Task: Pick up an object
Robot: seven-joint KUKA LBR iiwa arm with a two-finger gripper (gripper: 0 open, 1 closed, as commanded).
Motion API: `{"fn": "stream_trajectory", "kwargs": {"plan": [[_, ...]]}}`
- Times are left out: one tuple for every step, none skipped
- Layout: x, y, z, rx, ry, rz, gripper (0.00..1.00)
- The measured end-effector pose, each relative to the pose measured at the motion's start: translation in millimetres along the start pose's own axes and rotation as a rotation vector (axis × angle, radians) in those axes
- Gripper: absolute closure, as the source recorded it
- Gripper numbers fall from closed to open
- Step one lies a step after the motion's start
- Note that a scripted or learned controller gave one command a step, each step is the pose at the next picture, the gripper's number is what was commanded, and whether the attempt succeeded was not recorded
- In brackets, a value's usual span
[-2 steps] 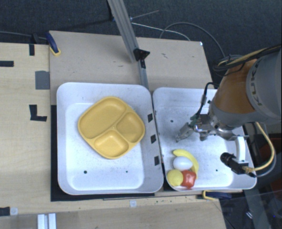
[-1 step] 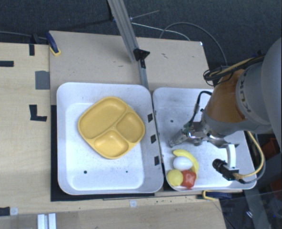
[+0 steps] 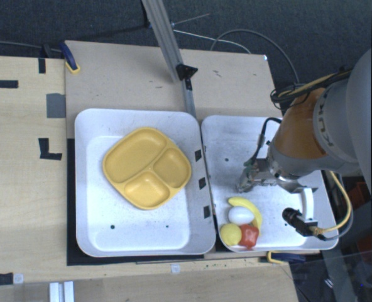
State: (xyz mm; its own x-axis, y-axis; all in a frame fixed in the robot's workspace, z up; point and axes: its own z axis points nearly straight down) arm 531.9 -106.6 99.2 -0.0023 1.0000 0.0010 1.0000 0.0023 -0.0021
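In the right bin [image 3: 227, 137], near its front edge, lies a small heap of toys: a yellow banana [image 3: 250, 206], a white egg-like ball [image 3: 240, 216], a yellow round fruit [image 3: 230, 234] and a red piece [image 3: 250, 235]. My gripper [image 3: 247, 180] hangs low over the bin floor just behind the banana, pointing down. Nothing shows between its fingers. A yellow divided plate [image 3: 147, 167] rests in the left bin [image 3: 88, 168].
The grey arm with its orange band [image 3: 302, 134] covers the right bin's right half. A metal pole [image 3: 167, 36] slants over the bench behind the bins. A black cable [image 3: 337, 200] loops by the right bin's far corner.
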Motion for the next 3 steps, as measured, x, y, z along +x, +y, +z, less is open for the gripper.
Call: {"fn": "stream_trajectory", "kwargs": {"plan": [[5, 4, -43, -0.004, -0.001, 0.000, 1.00], [5, 6, -85, -0.004, -0.001, 0.001, 1.00], [14, 12, -144, -0.007, -0.002, -0.001, 1.00]]}}
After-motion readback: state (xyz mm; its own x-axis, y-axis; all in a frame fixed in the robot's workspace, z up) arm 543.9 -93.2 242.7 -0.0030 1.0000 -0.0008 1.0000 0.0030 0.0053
